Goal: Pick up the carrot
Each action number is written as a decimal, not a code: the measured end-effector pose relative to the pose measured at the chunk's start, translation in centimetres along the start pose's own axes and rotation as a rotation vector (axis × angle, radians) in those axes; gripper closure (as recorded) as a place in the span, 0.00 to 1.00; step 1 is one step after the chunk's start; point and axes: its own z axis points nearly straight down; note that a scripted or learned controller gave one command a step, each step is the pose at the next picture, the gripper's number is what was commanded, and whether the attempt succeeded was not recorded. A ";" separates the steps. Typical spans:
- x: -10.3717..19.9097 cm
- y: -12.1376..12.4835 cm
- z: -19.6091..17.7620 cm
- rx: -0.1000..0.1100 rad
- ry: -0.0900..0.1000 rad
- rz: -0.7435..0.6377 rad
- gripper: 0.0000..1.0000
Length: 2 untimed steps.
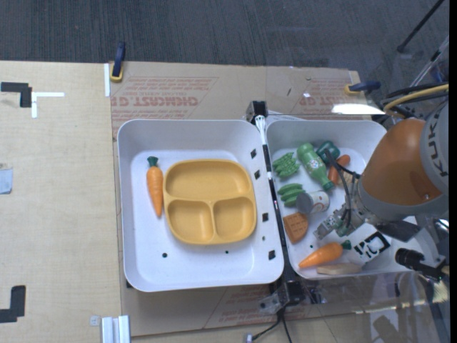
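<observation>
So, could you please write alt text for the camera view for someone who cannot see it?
A grey and orange robot arm reaches into the right bin, its pincer above a carrot among toy foods. In the left bin, a second carrot lies beside a yellow divided plate.

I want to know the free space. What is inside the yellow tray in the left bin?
The yellow tray shows three compartments with nothing in them. A carrot lies beside it, outside, on the left bin floor.
</observation>
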 end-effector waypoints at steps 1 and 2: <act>0.0 0.0 0.0 0.000 0.000 0.000 0.00; -0.1 -0.2 0.9 0.000 0.001 -0.381 0.00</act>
